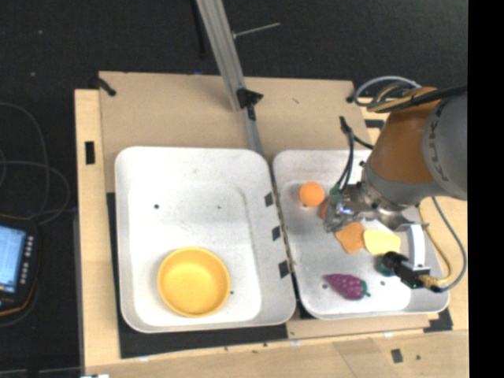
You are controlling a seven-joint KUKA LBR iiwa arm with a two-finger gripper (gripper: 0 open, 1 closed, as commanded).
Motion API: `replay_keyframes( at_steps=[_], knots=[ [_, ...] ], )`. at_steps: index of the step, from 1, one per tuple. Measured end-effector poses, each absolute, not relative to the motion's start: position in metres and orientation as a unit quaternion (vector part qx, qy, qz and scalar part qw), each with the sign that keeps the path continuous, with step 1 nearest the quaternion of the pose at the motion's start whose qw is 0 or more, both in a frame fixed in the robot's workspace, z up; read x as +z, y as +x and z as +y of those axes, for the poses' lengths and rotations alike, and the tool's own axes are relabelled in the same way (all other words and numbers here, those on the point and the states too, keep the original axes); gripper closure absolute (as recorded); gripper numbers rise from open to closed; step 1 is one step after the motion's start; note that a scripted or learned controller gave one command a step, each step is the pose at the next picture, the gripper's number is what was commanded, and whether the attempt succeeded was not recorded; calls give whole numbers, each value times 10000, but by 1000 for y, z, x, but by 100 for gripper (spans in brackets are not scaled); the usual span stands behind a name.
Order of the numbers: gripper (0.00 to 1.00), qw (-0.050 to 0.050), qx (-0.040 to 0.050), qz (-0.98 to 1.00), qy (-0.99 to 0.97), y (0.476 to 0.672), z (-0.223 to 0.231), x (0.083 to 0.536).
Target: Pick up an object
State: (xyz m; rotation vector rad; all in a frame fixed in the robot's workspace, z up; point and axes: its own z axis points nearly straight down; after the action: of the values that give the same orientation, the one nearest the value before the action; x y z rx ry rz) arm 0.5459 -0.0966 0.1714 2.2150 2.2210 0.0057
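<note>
In the right bin (311, 302) my gripper (343, 213) hangs low near the middle, coming in from the right. An orange ball (311, 194) lies just left of it, near the bin's left wall. Directly below the gripper sits an orange wedge-shaped piece (350, 238), with a pale yellow block (381, 241) touching its right side. A purple bunch of grapes (346, 286) rests near the bin's front edge. The wrist hides whatever lies right under the gripper.
The left bin (157, 172) holds a yellow bowl (194, 281) in its front part. A grey metal pole (224, 50) slants in from the top to the gap between the bins. The arm's grey and orange body (409, 144) covers the right bin's back right corner.
</note>
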Motion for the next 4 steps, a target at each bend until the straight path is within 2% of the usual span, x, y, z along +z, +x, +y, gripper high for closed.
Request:
replay_keyframes(
  at_steps=[2, 3, 4],
  knots=[
    [100, 33, 21, 7082, 7060, 548, -102, 265],
    [100, 6, 5, 7093, 7049, 571, -49, 254],
    [100, -4, 0, 7091, 7052, 577, -5, 246]
  ],
)
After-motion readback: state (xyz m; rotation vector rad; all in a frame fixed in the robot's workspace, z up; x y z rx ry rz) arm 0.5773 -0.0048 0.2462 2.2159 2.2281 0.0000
